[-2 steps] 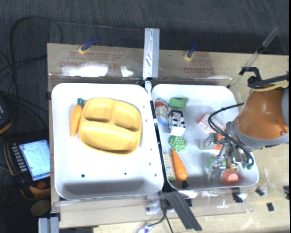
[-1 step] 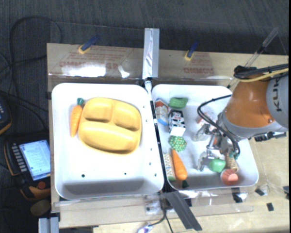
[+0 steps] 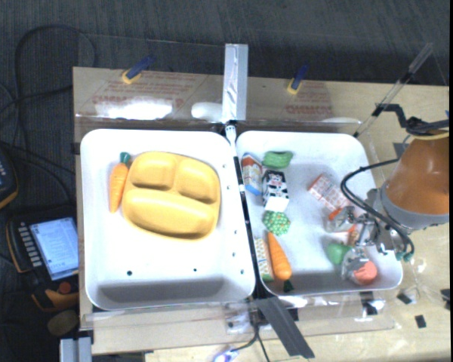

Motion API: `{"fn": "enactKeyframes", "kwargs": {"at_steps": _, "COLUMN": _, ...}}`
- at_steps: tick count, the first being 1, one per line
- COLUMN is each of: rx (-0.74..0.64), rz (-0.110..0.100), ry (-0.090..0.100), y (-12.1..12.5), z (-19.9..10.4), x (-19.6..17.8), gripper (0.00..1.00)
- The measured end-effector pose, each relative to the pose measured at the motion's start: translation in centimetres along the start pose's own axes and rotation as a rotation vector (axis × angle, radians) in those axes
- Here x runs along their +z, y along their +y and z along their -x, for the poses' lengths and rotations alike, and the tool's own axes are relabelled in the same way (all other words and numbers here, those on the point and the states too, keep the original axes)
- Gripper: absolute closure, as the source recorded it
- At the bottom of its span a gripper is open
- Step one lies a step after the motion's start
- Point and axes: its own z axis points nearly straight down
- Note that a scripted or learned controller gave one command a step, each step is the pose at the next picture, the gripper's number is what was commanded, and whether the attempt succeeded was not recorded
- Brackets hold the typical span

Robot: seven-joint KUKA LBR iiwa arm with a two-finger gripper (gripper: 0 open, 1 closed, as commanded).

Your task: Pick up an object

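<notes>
My gripper (image 3: pixel 359 241) hangs low over the front right corner of the right bin (image 3: pixel 306 140), reaching in from the right below the orange band (image 3: pixel 425 178). It sits between a small green toy (image 3: pixel 336 253) on its left and a red round toy (image 3: pixel 365 271) just in front of it. A red and white packet (image 3: pixel 326 191) lies a little behind it. Wires and the wrist hide the gripper's tips, and nothing can be seen held in it.
The right bin's left side holds an orange carrot (image 3: pixel 278 256), a green speckled toy (image 3: pixel 276 222), a black and white carton (image 3: pixel 275 187), a green piece (image 3: pixel 278 158) and a red packet (image 3: pixel 251 173). The left bin (image 3: pixel 158 277) holds a yellow tray (image 3: pixel 171 193) and a carrot (image 3: pixel 118 184).
</notes>
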Motion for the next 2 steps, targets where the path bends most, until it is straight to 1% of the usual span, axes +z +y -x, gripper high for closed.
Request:
{"fn": "enactKeyframes", "kwargs": {"at_steps": 1, "rx": 0.14, "rz": -0.003, "ry": 0.008, "y": 1.6, "z": 1.8, "x": 0.1, "gripper": 0.0}}
{"fn": "enactKeyframes", "kwargs": {"at_steps": 2, "rx": 0.17, "rz": -0.003, "ry": 0.002, "y": 5.3, "z": 2.8, "x": 0.1, "gripper": 0.0}}
